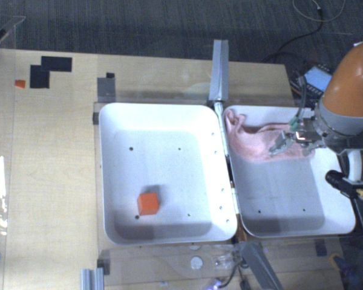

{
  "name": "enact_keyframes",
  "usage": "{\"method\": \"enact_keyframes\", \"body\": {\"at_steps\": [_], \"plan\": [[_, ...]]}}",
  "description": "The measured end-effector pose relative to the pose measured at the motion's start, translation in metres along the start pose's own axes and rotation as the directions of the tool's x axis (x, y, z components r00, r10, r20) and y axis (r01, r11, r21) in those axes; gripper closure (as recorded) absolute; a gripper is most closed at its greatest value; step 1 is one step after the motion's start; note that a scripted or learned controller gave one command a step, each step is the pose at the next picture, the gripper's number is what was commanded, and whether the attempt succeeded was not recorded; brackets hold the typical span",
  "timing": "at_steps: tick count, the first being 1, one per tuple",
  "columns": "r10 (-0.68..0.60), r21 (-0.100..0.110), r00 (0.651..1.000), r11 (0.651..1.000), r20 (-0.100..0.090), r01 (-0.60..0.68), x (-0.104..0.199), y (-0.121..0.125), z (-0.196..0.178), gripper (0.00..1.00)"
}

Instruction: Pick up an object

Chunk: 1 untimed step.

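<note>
A pink cloth (254, 141) lies crumpled along the back of the right bin (290, 213). My gripper (288, 141) hangs at the cloth's right end, low over it, reaching in from the right under the grey and orange wrist. An orange cube (148, 203) rests in the left bin (163, 125), near its front left part, far from the gripper.
A metal divider post (218, 71) stands behind the gap between the two bins. Black blocks (47, 70) and a small orange mark (20, 84) sit on the bench at the far left. Cables (311, 8) run on the floor behind.
</note>
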<state>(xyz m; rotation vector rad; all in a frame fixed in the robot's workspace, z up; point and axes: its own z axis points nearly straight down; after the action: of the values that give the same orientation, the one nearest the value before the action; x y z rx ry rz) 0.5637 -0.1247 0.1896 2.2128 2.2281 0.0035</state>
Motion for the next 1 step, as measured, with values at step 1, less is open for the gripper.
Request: {"method": "enact_keyframes", "body": {"at_steps": [1], "plan": [[-0.136, -0.003, 0.991, 0.991, 0.002, 0.136, -0.0161, 0.0814, 0.0094, 0.00]]}}
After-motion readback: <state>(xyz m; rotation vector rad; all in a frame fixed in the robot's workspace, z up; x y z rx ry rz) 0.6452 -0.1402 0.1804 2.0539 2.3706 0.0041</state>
